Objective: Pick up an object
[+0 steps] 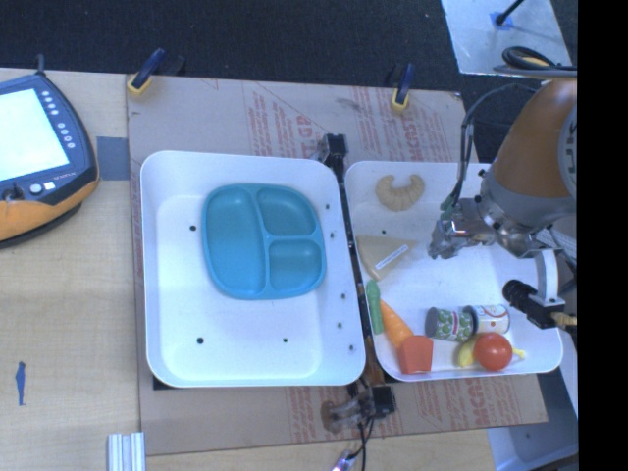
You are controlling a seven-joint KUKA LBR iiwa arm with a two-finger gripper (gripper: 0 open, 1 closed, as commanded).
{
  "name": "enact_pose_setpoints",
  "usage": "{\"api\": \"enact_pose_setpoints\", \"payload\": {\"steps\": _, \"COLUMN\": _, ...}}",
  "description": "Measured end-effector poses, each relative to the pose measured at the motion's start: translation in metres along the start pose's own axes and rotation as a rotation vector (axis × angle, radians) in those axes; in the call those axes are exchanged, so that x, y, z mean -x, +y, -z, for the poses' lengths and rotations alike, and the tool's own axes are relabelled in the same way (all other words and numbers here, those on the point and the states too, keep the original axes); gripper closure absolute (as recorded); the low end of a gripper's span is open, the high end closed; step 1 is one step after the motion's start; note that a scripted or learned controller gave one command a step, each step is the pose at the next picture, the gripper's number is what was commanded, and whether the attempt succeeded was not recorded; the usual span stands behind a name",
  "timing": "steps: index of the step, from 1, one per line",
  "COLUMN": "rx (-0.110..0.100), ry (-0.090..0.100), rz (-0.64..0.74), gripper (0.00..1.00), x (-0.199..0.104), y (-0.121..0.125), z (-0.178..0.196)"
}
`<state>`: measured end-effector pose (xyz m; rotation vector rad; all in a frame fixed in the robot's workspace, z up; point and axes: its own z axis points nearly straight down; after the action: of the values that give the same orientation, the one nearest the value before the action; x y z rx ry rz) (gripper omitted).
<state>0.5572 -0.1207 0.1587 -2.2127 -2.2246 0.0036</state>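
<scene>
Objects gathered in the right bin (546, 359)

A tan croissant (400, 190) is seen near the far wall; a pale wedge (383, 255) is laid by the left wall; an orange carrot (392, 321) with a green top is set slantwise below it; a red block (415, 354) is placed at the near edge; a small can (453, 323) is lying on its side; a red tomato (493, 350) is rested just beside it.

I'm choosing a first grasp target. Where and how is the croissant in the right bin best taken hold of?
Probably across the thick middle of the croissant, coming straight down. It lies flat at the far end of the right bin with its tips pointing away from the camera, apart from the other items, so there is room on both sides. The gripper is already close by.
</scene>
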Motion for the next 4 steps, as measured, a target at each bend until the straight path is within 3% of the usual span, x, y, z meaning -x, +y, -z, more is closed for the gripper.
{"api": "enact_pose_setpoints", "payload": {"steps": 1, "rx": 0.005, "ry": -0.002, "rz": -0.003, "gripper": 1.0, "x": 0.054, "y": 0.032, "z": 0.091}}
{"api": "enact_pose_setpoints", "payload": {"steps": 2, "rx": 0.001, "ry": 0.0, "rz": 0.0, "gripper": 1.0, "x": 0.008, "y": 0.022, "z": -0.067}}
{"api": "enact_pose_setpoints", "payload": {"steps": 3, "rx": 0.005, "ry": -0.003, "rz": -0.003, "gripper": 1.0, "x": 0.09, "y": 0.088, "z": 0.003}}
{"api": "enact_pose_setpoints", "payload": {"steps": 4, "rx": 0.0, "ry": 0.0, "rz": 0.001, "gripper": 1.0, "x": 0.005, "y": 0.086, "z": -0.013}}
